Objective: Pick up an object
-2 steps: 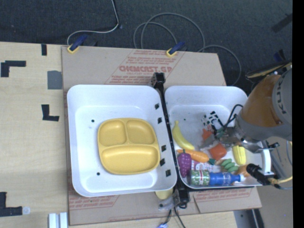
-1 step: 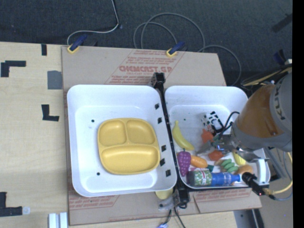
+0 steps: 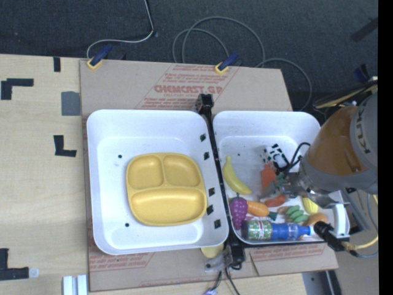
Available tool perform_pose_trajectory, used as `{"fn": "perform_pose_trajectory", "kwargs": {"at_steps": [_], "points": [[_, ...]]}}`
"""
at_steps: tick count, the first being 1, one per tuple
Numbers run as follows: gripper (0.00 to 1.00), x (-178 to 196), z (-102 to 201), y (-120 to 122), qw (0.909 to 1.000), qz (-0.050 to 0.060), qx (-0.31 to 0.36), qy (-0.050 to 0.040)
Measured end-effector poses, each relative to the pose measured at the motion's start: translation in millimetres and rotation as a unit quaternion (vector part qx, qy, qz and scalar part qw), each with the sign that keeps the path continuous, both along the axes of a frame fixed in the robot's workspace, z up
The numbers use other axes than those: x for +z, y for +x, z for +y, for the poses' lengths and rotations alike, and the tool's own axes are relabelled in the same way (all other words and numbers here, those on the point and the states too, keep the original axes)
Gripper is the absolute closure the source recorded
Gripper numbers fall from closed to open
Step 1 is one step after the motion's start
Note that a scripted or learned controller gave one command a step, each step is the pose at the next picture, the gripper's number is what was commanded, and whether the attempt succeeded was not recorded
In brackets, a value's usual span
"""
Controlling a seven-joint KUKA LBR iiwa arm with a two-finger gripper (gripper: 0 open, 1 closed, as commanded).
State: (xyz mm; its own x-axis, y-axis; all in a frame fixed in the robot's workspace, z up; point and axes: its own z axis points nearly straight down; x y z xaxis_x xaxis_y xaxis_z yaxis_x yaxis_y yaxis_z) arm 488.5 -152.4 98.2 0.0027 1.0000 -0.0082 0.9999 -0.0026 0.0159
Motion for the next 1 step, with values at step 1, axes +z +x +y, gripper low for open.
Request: {"fn": "perform_pose_trajectory", "kwargs": {"at_steps": [1], "points": [[1.00, 91.0, 72.4, 16.7, 1.0000, 0.004, 0.006, 0.0046]]}}
